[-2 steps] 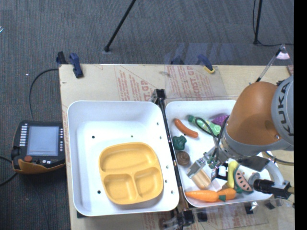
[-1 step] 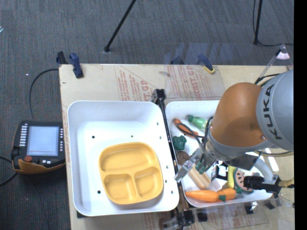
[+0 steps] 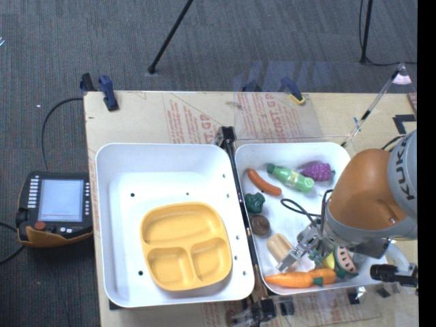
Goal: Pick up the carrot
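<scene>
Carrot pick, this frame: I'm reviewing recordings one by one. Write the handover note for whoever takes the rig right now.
Tool: low in the right bin, just above the carrot; finger state unreadable from this view.
Carrot: lying flat along the right bin's near wall, green top toward the arm, not lifted.
Nearby: beige block just left of the tool, watermelon slice to its right.
Left bin holds the yellow divided plate.
Done: approach. Left: grasp and lift the carrot.
</scene>
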Robot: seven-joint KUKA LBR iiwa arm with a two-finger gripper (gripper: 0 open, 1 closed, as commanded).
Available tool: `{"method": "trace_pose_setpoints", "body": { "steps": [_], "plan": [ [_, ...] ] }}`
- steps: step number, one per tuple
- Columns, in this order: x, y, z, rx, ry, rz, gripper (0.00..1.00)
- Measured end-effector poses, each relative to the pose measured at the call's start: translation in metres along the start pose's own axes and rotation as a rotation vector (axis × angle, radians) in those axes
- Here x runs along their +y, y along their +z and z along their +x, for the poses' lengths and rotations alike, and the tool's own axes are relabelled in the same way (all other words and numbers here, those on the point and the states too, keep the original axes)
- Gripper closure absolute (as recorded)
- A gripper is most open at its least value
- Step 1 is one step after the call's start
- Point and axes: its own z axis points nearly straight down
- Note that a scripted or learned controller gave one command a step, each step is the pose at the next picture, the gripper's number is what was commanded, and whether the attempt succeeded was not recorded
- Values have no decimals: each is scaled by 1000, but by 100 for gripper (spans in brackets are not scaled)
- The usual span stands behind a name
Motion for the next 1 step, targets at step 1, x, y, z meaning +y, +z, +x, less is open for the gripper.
{"method": "trace_pose_setpoints", "body": {
  "steps": [1],
  "plan": [
    [43, -94, 44, 0, 243, -7, 0]
  ]
}}
